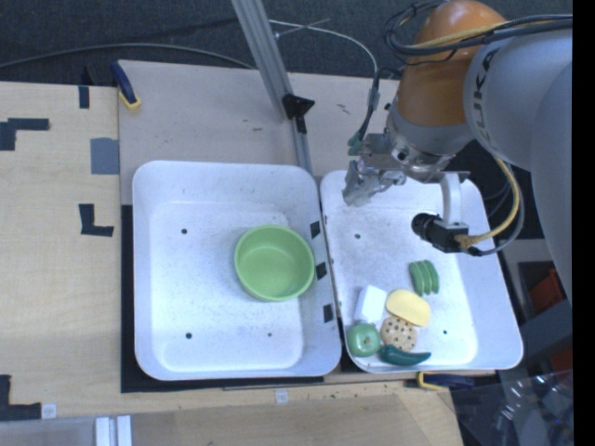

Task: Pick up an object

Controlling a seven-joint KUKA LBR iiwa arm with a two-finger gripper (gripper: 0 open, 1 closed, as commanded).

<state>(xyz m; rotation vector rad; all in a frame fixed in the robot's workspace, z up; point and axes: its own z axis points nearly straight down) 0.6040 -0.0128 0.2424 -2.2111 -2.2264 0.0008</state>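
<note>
claw blurred over right bin | grip cannot be told | toys heaped, overlapping

Illumination even and bright, apparently from overhead. White bins slightly overexposed, faint glare on rims. Soft shadow inside the green bowl. Specular highlight on the arm's orange band. Overall sharpness moderate, fine detail soft. Lower right corner dark and indistinct.
</note>
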